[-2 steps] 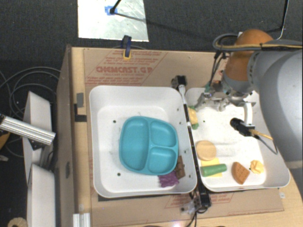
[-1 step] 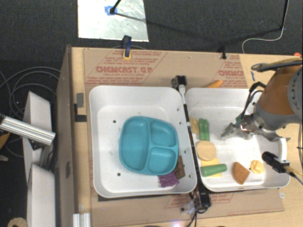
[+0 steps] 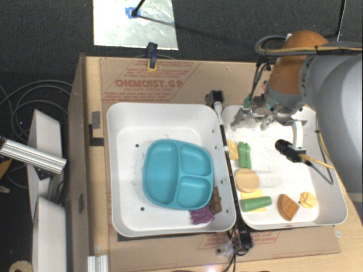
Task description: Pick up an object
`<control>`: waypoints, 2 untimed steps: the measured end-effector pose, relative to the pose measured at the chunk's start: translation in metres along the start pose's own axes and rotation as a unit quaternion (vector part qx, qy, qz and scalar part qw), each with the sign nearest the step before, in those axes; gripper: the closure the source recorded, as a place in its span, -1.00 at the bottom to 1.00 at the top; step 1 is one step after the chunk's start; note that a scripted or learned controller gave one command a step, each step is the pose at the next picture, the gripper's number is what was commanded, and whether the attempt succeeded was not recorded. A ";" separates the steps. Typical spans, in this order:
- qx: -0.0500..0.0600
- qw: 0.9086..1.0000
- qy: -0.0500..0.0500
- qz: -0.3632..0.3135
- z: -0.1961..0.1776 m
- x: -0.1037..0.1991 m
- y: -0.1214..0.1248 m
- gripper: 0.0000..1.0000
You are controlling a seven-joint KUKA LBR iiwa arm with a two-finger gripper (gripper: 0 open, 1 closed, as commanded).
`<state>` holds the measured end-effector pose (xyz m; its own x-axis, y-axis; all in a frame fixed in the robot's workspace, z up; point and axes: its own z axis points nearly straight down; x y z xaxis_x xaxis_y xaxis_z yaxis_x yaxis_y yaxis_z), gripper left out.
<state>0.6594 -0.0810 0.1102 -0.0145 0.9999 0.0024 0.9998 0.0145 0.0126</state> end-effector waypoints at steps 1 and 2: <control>0.004 1.000 -0.004 0.008 0.024 -0.005 -0.047 -1.00; 0.009 1.000 -0.001 0.009 0.025 -0.033 -0.118 -1.00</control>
<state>0.5422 -0.1161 0.0837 0.0039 1.0000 0.0000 1.0000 -0.0039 -0.0051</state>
